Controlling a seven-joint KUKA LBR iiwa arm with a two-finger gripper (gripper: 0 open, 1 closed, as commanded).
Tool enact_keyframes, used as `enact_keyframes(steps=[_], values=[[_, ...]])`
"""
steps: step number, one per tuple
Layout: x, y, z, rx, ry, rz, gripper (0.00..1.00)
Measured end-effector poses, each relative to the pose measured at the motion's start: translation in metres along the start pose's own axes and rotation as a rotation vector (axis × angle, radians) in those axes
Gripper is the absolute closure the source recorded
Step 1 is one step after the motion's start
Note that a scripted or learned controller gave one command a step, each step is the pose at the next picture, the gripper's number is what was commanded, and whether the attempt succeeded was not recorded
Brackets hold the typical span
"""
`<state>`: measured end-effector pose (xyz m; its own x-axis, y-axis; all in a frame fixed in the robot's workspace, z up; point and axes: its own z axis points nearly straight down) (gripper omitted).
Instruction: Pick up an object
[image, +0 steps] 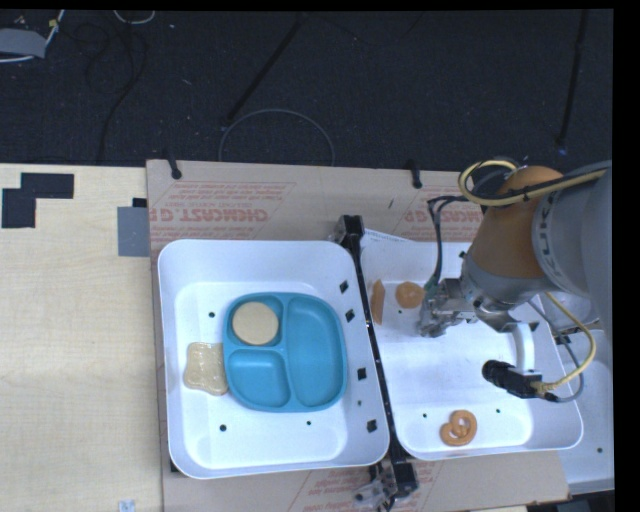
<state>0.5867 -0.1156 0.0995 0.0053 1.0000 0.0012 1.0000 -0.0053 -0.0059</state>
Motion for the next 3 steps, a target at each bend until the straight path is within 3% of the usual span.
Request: enact_keyframes(steps=[3], values=[[-0.002,-0.006,-0.134,-0.007,-0.001,-0.002,1.0]])
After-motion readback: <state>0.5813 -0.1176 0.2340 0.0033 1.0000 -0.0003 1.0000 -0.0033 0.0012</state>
